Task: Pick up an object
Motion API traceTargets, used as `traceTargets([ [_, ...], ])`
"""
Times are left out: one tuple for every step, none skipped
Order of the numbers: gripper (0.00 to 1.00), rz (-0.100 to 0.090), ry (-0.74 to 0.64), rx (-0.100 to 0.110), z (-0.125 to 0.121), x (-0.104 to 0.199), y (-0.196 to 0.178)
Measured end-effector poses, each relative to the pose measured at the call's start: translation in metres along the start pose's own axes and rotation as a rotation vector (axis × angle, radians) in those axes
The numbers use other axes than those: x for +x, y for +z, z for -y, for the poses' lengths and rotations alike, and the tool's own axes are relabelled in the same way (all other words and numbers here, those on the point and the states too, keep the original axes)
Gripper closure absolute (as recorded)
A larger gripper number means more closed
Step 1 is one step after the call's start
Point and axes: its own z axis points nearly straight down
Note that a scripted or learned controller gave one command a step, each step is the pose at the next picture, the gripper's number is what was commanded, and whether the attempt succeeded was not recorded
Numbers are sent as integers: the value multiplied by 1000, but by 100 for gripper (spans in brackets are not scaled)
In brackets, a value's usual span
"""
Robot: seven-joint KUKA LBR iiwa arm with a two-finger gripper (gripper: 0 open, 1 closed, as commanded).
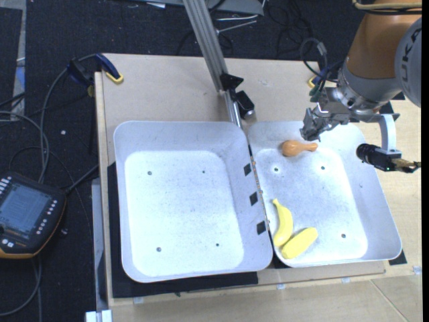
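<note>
The right bin (375,200) holds an orange drumstick-shaped toy (297,147) near its far edge and a banana (283,221) touching a yellow oblong piece (299,242) (both at the near-left corner). The gripper (312,130) hovers just above the orange toy; its state cannot be told.

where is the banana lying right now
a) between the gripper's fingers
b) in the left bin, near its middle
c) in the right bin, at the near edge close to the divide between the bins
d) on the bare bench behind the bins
c: the banana lies on the floor of the right bin, at its near left corner, touching another yellow object, well away from the gripper.
</note>
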Motion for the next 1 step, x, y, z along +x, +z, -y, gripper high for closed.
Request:
traceTargets([
  [100, 0, 1, -1, 8, 53, -6],
])
